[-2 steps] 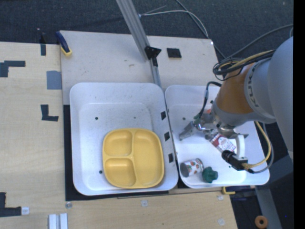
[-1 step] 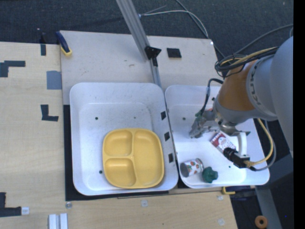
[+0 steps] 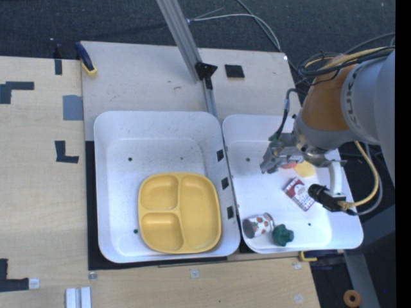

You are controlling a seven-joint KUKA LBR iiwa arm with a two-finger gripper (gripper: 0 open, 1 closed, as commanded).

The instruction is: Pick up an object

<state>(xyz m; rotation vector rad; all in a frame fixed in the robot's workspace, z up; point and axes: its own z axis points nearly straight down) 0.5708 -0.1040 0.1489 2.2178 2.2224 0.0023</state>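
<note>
Jaws (image 3: 277, 160) hang low in the right bin (image 3: 247, 133), right of frame centre; how far apart they stand I cannot tell, and nothing shows between them. They sit just left of a small yellow block (image 3: 306, 169), probably the target. Below it lie a red-and-white packet (image 3: 298, 193), flat and printed, a stubby printed can (image 3: 258, 225) on its side, and a lumpy green toy (image 3: 282, 236), clustered toward the bin's lower edge. A glossy yellow divided plate (image 3: 179, 212) rests flat in the left bin (image 3: 115, 172). Both bins are smooth white plastic on the pale surface (image 3: 141, 76).
</note>
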